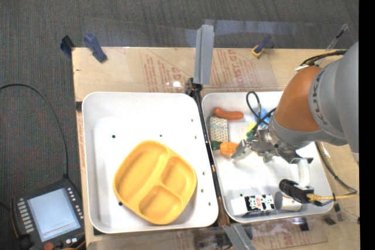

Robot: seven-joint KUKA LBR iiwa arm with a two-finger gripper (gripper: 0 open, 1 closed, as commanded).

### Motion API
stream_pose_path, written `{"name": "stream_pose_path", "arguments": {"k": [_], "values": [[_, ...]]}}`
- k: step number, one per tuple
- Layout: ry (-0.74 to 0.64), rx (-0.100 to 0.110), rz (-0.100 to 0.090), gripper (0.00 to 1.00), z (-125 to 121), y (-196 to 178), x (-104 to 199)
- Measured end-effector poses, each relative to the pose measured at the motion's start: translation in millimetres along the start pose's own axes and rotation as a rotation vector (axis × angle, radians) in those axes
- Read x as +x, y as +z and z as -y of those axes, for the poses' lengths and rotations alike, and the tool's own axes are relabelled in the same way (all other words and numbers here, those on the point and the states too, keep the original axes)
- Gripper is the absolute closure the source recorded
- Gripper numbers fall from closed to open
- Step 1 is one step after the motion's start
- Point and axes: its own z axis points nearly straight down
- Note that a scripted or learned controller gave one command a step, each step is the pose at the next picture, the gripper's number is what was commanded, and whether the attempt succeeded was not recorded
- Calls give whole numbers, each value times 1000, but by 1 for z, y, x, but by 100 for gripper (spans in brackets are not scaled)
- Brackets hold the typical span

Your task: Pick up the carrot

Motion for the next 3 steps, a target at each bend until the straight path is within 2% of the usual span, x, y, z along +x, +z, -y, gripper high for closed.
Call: {"name": "stream_pose_path", "arguments": {"k": [1,2,3], "values": [[-197,-2,2,0,-61,-1,31],[-201,1,1,100,-61,-10,32],[-434,-5,4,100,-93,-102,61]]}}
